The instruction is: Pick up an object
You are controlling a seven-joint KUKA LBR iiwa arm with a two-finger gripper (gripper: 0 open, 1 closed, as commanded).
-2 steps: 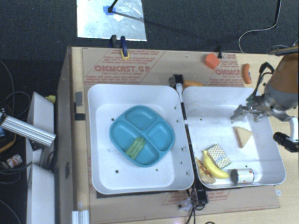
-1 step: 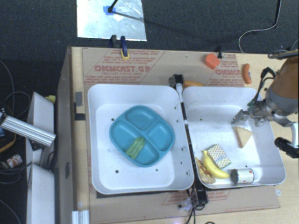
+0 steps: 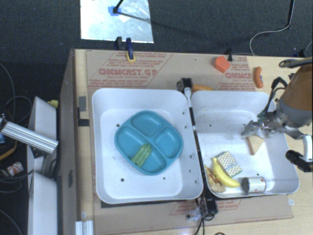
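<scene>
Right bin, arm low, pincer over wooden block

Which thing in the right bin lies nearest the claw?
The tan wooden piece, right beside the claw. The banana, the patterned box and the can lie farther off toward the bin's near wall.

Two bins; one plate — one banana; one can.

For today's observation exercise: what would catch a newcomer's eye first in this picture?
Probably the blue divided plate in the left bin, with a pale green piece in one compartment. Next, the banana in the right bin's near corner, and the gripper hanging over that bin.
</scene>
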